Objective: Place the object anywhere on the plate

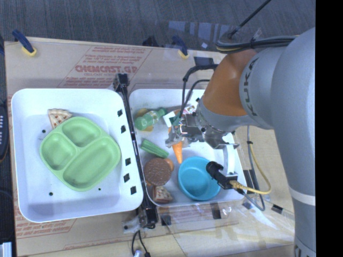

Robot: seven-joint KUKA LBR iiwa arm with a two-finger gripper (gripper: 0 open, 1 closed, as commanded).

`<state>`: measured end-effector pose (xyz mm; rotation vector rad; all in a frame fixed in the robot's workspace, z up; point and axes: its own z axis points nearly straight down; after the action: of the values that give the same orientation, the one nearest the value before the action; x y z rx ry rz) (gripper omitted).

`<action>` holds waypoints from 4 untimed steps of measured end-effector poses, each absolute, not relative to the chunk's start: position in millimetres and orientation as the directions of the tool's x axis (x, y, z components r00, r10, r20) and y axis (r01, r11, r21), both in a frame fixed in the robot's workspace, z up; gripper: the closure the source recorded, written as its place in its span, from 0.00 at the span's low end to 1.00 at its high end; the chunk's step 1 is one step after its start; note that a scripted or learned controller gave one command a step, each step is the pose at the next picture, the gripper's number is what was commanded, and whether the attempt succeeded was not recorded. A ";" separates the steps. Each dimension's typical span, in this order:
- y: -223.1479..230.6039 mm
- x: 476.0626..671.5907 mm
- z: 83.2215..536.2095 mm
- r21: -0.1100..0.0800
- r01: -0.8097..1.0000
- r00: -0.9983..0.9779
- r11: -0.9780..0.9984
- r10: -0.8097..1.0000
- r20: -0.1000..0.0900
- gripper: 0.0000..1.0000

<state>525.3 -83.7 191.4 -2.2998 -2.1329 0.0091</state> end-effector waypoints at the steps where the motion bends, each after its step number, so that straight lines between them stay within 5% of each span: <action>1: -83.7 525.4 191.4 -0.007 0.997 0.075 -0.075 0.997 -0.001 0.00; 2: -103.9 475.0 138.1 -0.011 0.994 -0.105 0.105 0.994 0.003 0.00; 4: -103.8 475.5 138.7 -0.009 0.994 -0.106 0.106 0.994 0.003 0.00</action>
<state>475.5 -103.8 138.7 -2.0950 -2.3303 0.0075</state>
